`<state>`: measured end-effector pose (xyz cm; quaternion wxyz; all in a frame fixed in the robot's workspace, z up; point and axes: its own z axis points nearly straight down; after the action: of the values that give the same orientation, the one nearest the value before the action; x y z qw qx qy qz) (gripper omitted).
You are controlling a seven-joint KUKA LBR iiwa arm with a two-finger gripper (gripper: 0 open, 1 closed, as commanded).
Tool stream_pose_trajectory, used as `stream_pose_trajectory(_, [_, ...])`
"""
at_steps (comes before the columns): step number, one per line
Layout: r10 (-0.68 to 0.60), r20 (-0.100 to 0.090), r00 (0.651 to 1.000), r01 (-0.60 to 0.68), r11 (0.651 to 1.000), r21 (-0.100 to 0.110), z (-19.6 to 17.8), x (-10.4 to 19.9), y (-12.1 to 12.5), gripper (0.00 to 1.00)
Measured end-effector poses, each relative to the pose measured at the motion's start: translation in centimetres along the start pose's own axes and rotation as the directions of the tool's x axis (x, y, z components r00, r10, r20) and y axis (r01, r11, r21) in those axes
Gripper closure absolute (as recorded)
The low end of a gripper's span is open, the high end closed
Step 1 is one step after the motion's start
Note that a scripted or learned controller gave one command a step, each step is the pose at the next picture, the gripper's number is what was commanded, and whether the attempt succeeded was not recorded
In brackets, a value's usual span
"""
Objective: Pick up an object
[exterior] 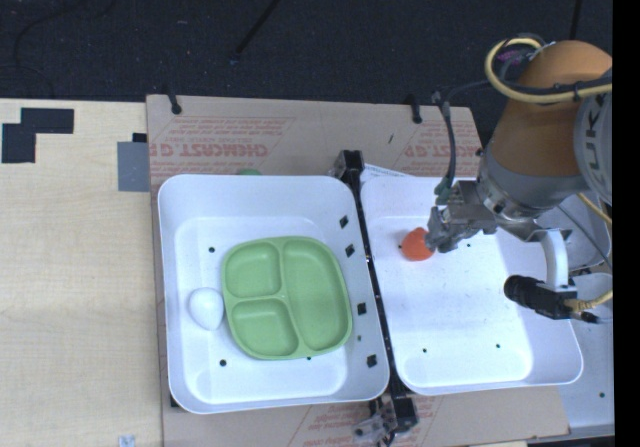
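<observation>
A small orange-red ball-like object (415, 245) lies in the right bin (470, 355), near its upper left part. My gripper (440, 233) hangs low just to the right of it, touching or almost touching its edge. The fingers' state is hidden by the wrist. In the left bin (190, 205) rests a green divided plate (285, 295) with three compartments, and a white egg-shaped object (206, 308) sits beside the plate's left edge.
The two bins stand side by side on a cardboard sheet (300, 140), joined by a black clamp strip (365, 275). The grey arm with its orange band (550, 125) covers the right bin's upper right corner.
</observation>
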<state>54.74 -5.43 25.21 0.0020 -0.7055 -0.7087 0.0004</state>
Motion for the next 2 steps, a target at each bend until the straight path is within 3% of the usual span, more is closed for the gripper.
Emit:
stream_pose_trajectory(1, [0.002,0.002,1.000,-0.002,1.000,0.000,1.8,4.8,2.0,1.00])
stream_pose_trajectory(2, [0.000,0.001,1.000,0.000,1.000,-0.002,1.1,9.6,4.2,1.00])
